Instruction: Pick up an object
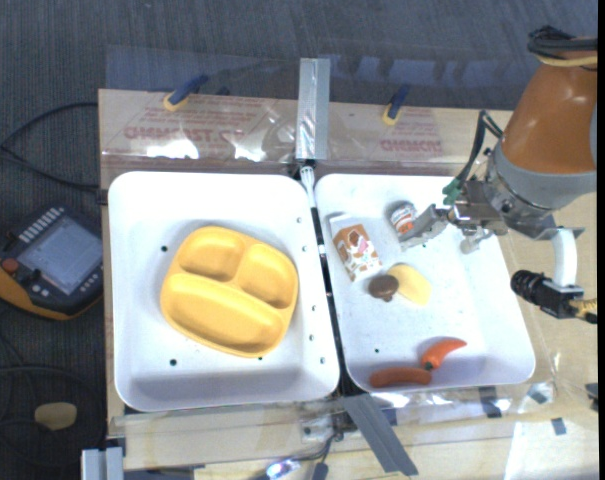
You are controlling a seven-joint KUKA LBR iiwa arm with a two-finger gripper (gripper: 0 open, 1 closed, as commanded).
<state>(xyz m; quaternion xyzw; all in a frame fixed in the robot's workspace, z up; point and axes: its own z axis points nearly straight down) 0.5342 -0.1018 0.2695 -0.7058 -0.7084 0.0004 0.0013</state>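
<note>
From my remote seat I see the grey arm with its glossy orange band [554, 108] reaching in from the right, its metal two-finger gripper [434, 224] hanging over the upper part of the right-hand shallow white plastic bin [502, 298]. I cannot tell how the gripper is set; the slim grey metal parts at its tip blur together near a small round can with a dark and reddish label [402, 215], which lies just beside the tip, and I cannot say whether they touch. Nothing is visibly held. Left of the can a small white carton with an orange-brown printed picture [355, 249] lies flat near the bin's left wall. Below it sits a dark brown rounded lump [384, 287], touching a pale yellow smooth egg-shaped piece [413, 284] on its right. Near the bin's lower edge lie a shiny orange-red chilli-shaped plastic toy with a green stem [442, 351] and, just beside it to the left, a duller red-brown sausage-shaped piece [400, 376]. The left-hand shallow white plastic bin [142, 218] holds a yellow moulded plastic tray with three rounded compartments [230, 288], lying at a slant in the middle. Crinkled clear sheeting [222, 128] covers the board behind both bins, and a handheld pendant with a grey screen and orange edge [44, 263] rests on the dark carpet to the left.
</note>
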